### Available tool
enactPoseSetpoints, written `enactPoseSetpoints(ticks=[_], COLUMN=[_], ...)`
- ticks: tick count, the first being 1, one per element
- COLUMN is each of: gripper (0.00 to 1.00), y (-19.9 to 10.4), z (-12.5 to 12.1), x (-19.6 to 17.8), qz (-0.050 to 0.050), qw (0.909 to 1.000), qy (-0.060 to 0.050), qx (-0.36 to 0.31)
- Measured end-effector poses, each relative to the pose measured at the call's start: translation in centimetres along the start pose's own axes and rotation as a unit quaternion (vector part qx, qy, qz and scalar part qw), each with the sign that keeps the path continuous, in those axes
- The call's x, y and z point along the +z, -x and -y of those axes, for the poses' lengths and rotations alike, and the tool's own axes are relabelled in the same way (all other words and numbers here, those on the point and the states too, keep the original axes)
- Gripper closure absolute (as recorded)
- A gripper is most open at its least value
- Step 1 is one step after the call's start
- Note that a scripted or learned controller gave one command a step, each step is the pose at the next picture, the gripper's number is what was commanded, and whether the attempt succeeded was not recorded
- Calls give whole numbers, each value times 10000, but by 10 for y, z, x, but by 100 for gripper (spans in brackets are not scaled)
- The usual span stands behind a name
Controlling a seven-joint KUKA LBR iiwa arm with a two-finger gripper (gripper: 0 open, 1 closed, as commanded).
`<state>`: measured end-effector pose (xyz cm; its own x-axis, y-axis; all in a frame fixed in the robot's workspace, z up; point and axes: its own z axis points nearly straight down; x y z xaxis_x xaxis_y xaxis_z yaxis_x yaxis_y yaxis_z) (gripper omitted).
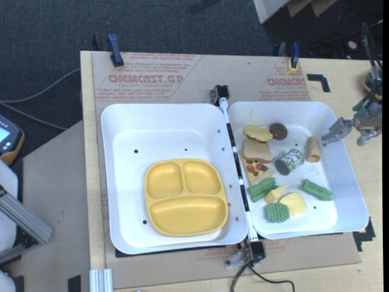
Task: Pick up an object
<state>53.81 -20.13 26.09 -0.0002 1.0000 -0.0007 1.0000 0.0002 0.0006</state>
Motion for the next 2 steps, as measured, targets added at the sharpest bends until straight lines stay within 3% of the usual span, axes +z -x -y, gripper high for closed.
enactPoseSetpoints(ticks=[1, 2], gripper=[0, 0], y=[-11, -77], z=[-33, -30], x=[150, 176], qz=[7, -21], qw=[9999, 10000], qy=[109, -7], qx=[-18, -31])
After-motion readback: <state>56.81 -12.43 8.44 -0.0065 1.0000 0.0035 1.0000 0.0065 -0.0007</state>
